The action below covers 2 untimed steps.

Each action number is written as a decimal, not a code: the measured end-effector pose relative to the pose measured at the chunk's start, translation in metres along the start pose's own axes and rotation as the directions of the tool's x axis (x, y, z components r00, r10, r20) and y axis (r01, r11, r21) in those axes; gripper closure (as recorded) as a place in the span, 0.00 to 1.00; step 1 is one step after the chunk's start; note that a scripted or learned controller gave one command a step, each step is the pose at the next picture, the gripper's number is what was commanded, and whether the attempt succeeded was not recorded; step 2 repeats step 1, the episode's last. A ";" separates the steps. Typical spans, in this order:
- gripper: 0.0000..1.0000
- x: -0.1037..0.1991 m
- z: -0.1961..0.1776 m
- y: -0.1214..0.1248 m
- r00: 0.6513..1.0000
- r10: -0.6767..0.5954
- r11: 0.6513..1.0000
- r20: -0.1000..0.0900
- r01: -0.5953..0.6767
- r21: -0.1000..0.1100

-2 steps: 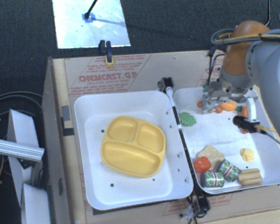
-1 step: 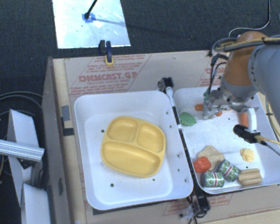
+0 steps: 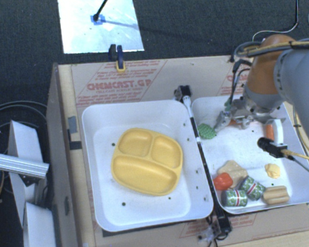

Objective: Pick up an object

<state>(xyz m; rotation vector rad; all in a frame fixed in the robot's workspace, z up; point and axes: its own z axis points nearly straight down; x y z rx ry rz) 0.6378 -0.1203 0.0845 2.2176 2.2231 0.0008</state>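
Reaching in from the right, the grey arm with its orange band (image 3: 264, 77) is seen over the upper part of the right white bin (image 3: 302, 187), with the two-finger gripper (image 3: 231, 119) low near that bin's upper-left region. Whether the jaws stand wide or narrow cannot be told, since the wrist hardware blurs into them, and nothing is seen held between them.

A small green knobbly object (image 3: 207, 131) is judged the likeliest target. It lies just beside the gripper, on the side toward the divider between the bins, and slightly nearer the bin's front edge. Its shape is roughly round, so no clear long axis is offered; a short sideways shift toward the divider followed by a descent would be called for. The divider wall, against which the green object nearly rests, could obstruct one finger.

Other things are kept well apart from the green object, toward the bin's front: a tan lumpy piece (image 3: 232, 168), a red rounded piece (image 3: 222, 182), two small green-and-white cans (image 3: 244, 192), a tan bun-shaped item (image 3: 275, 194) and a small yellow piece (image 3: 272, 170). An orange stick-like item (image 3: 269, 132) lies beyond the gripper from the green object. A yellow divided plastic plate (image 3: 146, 160) is set in the left white bin (image 3: 100, 152).
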 end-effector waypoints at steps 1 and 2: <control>0.00 -0.016 -0.032 0.032 1.000 -0.001 1.000 0.000 0.001 -0.002; 0.00 -0.016 -0.032 0.032 1.000 -0.001 1.000 0.000 0.001 -0.002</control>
